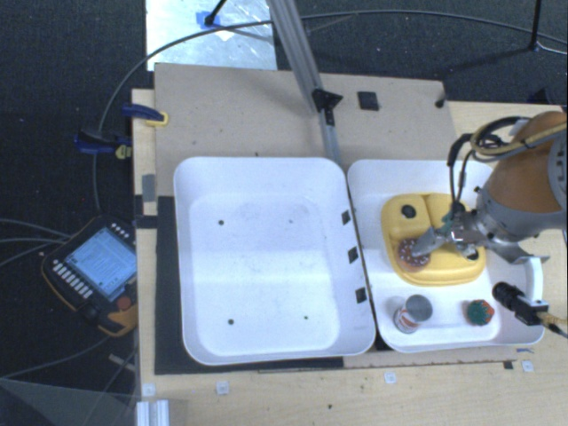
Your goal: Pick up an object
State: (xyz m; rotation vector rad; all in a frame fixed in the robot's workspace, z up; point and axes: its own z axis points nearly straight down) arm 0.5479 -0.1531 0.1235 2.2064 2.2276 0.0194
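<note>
The brown cardboard-covered worktop carries two shallow white plastic bins side by side: the larger left bin and the right bin, where all the candidate objects lie. The grey arm with its orange band reaches in from the right and is low over that right bin. Largest of the objects is a yellow, rounded plastic piece with a dark knob, sitting in the middle of the bin; the tool is down on top of it, its tip next to a small reddish-brown ring at the yellow piece's left edge. How far the tool is parted, and whether it has hold of anything, I cannot tell. Near the bin's front wall lie a small grey and red round object and a small green and red ball, both well apart from the tool. The step in hand appears to be the grasp attempt itself; the next move would call for a firm closure, then a straight lift to test the hold.
</note>
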